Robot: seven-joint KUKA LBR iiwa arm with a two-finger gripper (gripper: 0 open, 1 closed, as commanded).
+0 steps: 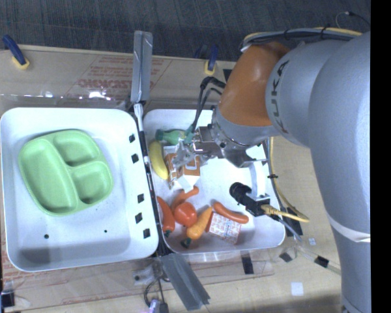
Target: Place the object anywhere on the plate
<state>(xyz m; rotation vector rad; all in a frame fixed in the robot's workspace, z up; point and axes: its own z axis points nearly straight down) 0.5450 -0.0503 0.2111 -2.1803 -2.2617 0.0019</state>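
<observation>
While the big grey arm (pixel 326 109) bends in from the right over the desk (pixel 72 77), its orange band (pixel 251 87) hangs above the right bin (pixel 274 237) and the wrist tips down toward that bin's left half. The gripper (pixel 186 154) sits low among the clutter there, just beside a yellow banana (pixel 158 160); I cannot tell how it stands. Over in the left bin (pixel 26 246) lies the green plate (pixel 65 169), three compartments, well apart from the gripper. Below the gripper lie a tomato (pixel 185 212), a carrot (pixel 199 223), a sausage (pixel 230 212) and a small carton (pixel 224 229).
</observation>
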